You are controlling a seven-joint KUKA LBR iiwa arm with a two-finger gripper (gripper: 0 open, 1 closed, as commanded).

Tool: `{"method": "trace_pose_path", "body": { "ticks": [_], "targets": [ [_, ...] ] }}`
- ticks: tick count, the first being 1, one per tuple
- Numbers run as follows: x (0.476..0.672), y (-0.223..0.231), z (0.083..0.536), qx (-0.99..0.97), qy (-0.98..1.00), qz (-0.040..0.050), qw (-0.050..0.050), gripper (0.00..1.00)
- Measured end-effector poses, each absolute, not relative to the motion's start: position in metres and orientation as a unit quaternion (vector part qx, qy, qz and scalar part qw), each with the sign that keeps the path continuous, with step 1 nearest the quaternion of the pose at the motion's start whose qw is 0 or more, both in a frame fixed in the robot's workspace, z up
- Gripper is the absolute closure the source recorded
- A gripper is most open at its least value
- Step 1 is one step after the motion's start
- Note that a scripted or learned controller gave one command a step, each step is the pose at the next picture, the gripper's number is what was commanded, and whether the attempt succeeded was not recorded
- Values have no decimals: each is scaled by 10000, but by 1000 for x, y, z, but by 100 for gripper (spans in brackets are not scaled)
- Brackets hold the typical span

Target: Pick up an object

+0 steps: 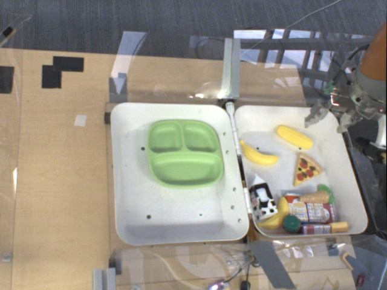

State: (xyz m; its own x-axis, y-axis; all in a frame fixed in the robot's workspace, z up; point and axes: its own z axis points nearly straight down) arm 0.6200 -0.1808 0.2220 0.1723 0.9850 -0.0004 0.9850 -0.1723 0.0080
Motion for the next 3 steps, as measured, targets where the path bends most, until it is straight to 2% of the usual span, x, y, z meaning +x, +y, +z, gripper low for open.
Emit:
{"method": "trace_pose_path", "body": {
  "ticks": [1, 2, 3],
  "targets": [
    [666, -184, 271, 8263, 5632, 24, 27, 0],
    [658, -181, 135, 7744, 6327, 14, 14, 0],
    [652, -188, 88, 6947, 7193, 24, 35, 0]
  ]
}}
